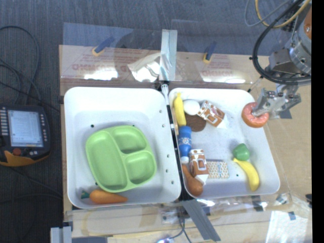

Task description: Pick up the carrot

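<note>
The carrot [105, 197] lies in the left bin's [76, 101] front corner. The gripper [268, 105] is by the right bin's [230, 94] far corner.

**The carrot in the left bin**

The carrot [105, 197] is orange and long, with a small green top at its left end. It lies flat on its side, pointing left to right. It sits in the left white bin [76, 105], down in the near corner. It rests just below the green plate [120, 157], close to its edge.
</note>
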Controlling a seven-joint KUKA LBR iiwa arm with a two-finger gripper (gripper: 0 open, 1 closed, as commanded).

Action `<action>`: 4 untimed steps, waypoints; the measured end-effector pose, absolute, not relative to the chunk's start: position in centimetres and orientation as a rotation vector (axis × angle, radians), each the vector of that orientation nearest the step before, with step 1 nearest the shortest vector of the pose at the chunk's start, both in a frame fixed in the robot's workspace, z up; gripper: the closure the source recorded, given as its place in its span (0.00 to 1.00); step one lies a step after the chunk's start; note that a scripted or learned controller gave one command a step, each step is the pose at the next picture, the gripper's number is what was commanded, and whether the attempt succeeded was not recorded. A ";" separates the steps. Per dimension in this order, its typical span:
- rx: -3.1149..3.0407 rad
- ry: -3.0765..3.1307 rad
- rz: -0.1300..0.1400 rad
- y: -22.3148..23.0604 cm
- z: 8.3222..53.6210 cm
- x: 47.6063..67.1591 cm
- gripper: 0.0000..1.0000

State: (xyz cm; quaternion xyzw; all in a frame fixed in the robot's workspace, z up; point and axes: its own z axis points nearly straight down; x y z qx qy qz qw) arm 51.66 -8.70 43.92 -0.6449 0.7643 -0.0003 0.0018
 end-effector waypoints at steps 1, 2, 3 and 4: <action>-2.021 2.411 0.017 -6.6 30.4 54.5 1.00; -2.156 2.287 0.008 -14.6 26.3 48.3 1.00; -2.111 2.323 0.003 -9.7 27.7 51.5 1.00; -2.062 2.360 -0.007 -6.6 39.0 56.1 1.00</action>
